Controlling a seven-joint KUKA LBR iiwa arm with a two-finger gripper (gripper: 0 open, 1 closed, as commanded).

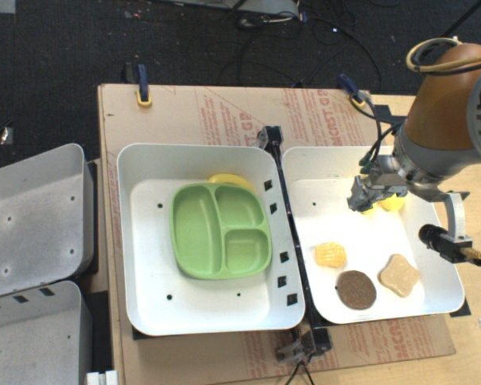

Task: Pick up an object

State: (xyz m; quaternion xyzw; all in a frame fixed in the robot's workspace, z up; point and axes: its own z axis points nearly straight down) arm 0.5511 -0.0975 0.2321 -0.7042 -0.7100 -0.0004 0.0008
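The right bin (321,184) holds a yellow ridged piece (330,254), a brown round disc (357,289) and a tan cookie-shaped piece (399,275) near its front. A yellow object (392,204) lies toward the bin's back right, partly hidden by the gripper. My gripper (364,196) hangs low over the back of this bin, right beside that yellow object. Nothing is visible between its fingers.
The left bin (144,239) carries a green divided tray (221,230) with a yellow thing (231,180) peeking out behind it. A black divider with clamps (282,215) runs between the bins. White lids (32,215) lie off the bench at the left.
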